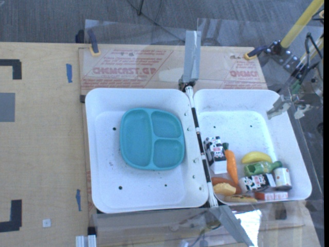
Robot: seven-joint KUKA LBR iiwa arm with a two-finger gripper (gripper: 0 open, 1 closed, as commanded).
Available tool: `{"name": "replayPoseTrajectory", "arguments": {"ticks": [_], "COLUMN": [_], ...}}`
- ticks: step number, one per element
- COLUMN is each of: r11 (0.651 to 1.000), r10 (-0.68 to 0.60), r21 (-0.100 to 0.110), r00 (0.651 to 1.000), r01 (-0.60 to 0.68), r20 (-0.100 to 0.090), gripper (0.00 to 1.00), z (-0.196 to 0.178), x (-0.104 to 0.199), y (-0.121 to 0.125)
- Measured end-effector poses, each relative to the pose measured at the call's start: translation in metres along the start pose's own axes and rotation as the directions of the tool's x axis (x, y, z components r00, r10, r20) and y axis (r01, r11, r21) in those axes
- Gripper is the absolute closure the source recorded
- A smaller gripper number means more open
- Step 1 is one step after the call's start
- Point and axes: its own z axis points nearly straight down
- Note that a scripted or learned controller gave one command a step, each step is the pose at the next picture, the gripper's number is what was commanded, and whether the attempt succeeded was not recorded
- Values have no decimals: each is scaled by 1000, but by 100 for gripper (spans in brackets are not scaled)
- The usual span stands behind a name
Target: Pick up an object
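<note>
1. Down at the near edge of the right bin (pixel 241 120) lies a flat red box (pixel 272 195), with a yellow bun-shaped toy (pixel 224 189) to its left.
2. Just behind them sit a small can (pixel 282 177) and a black and white carton (pixel 257 181).
3. A green bottle (pixel 262 167) lies behind those, touching a yellow banana (pixel 255 157).
4. An orange carrot (pixel 232 164) lies next to a cow-spotted carton (pixel 216 149), near the wall between the bins.
5. All these toys are bunched in the near half of that bin.
6. In the left bin (pixel 97 138) a blue-green plate (pixel 152 138) with three parts lies flat in the middle.
7. What looks like the gripper (pixel 281 107) hangs over the far right corner of the right bin, well apart from the toys. It holds nothing I can see, and I cannot tell how its grip is set.
</note>
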Motion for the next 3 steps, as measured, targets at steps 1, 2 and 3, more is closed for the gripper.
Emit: {"name": "replayPoseTrajectory", "arguments": {"ticks": [1, 2, 3], "r11": [975, 962, 963], "r10": [-222, -272, -269], "r21": [-3, -16, -25], "r00": [975, 962, 963], "r01": [222, 272, 270], "r20": [1, 9, 17], "gripper": [0, 0, 100], "z": [145, 151, 140], "x": [12, 22, 20], "y": [-44, -86, -84]}}
